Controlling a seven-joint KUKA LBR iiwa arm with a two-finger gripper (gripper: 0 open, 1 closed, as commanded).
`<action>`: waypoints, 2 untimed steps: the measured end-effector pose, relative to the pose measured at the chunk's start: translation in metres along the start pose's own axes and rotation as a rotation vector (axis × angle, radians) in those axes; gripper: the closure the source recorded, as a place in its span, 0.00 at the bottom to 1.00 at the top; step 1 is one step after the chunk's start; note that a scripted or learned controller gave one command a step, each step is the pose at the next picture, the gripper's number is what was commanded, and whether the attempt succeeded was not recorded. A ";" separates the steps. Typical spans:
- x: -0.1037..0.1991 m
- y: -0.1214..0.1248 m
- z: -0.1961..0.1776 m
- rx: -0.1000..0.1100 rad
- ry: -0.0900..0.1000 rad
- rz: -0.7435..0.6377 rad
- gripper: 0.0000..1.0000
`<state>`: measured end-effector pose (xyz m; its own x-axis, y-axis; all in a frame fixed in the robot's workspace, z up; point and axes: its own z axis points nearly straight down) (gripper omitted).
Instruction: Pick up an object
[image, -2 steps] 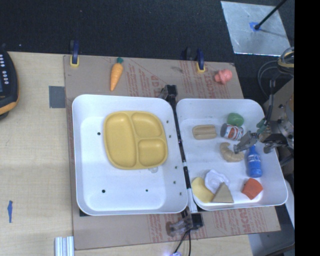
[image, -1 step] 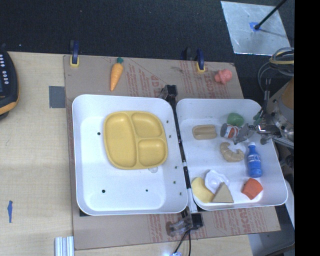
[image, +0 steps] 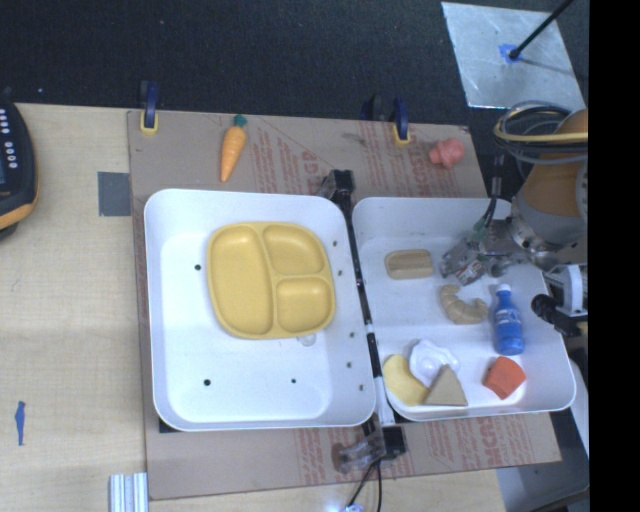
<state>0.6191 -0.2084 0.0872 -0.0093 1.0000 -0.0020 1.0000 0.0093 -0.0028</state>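
The arm is reaching in from the right, and its gripper (image: 470, 262) is hanging low over the far part of the right bin (image: 395, 210). The metal fingers are a dark tangle from this angle, so whether they are spread or closed cannot be told, and nothing is showing between them. The gripper is sitting just right of a tan bread slice (image: 409, 263) and just above a pale curved pastry (image: 461, 305), but contact with either cannot be made out.

A blue bottle (image: 507, 322) with a white cap is lying right of the pastry, near the bin's right wall. Nearer the camera, an orange-red block (image: 504, 376) is resting in the near right corner. In the near left corner, a yellow round piece (image: 398, 378), a white crumpled item (image: 432, 357) and a brown wedge (image: 446, 388) are crowding together, touching one another.

In the left bin (image: 170, 330), a yellow divided plate (image: 270, 278) is lying flat towards the far side.

On the brown board beyond the bins, a toy carrot (image: 232, 148) is lying near the far left, and a pink lump (image: 447, 152) is sitting at the far right.
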 end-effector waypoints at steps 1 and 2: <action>0.028 0.039 -0.006 -0.004 0.001 0.002 0.00; 0.039 -0.023 -0.004 0.006 0.003 0.007 0.00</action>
<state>0.5960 -0.1700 0.0916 -0.0025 1.0000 0.0007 1.0000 0.0025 -0.0091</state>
